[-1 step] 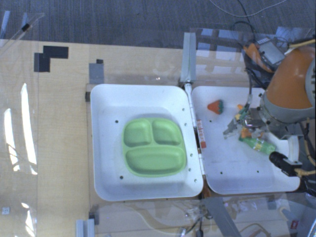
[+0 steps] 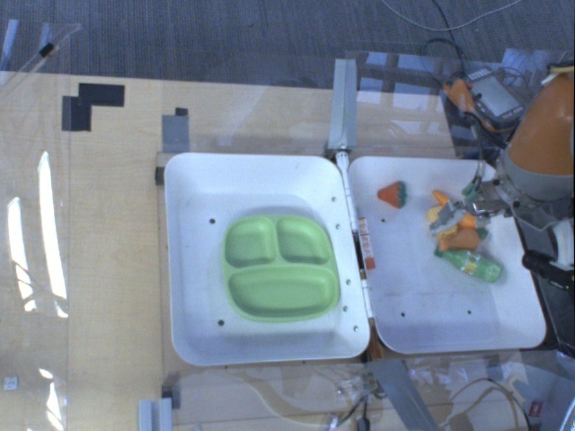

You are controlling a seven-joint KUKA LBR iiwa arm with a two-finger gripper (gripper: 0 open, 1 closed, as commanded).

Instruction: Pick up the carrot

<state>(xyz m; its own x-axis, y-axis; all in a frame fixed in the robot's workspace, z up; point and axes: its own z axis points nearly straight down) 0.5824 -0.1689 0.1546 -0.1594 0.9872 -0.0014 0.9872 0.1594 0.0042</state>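
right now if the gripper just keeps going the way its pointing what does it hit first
Probably the carrot: the gripper points down into the small pile in the right bin, just above the green bottle. Depth is hard to judge.

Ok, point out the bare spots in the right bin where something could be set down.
Free: the right bin's front floor, from below the green bottle to the near wall, and its left strip below the strawberry. Crowded: the back right corner, where the gripper sits among the carrot and other toy food.
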